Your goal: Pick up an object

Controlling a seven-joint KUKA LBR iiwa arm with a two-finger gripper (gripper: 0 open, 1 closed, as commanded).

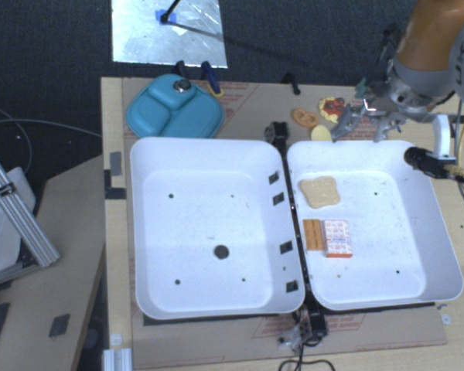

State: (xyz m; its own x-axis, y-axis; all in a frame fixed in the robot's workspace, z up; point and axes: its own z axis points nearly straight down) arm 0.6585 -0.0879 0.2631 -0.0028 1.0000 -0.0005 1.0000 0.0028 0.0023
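- Two white bins sat side by side on the surface: left bin in frame centre-left, right bin in centre-right.
- Arm, grey with an orange band, entered at the upper right of the frame.
- Tool hung at the upper right, over the back rim of the right bin; can't tell if released or clenched, too blurred and small. Nothing visibly gripped.
- Right bin held two things, both lying flat on the bin floor, well apart from the tool.
- Tan bread-like slice lay in the upper-left part of the right bin.
- Small flat packet, orange stripe on the left, white and red print on the right, lay just below the slice, near the bin's left wall.
- Left bin had a small dark round spot on its floor, lower centre; can't tell what it was.
- Blue compartment tray sat behind the left bin, upper centre-left of the frame, touching or just beside the bin's back rim.
- Small toy-food pieces lay on the surface behind the right bin: an orange piece, a yellow piece, a red-and-yellow piece, close together, just left of the tool.
- Shiny metal sheet lay at the top of the frame.
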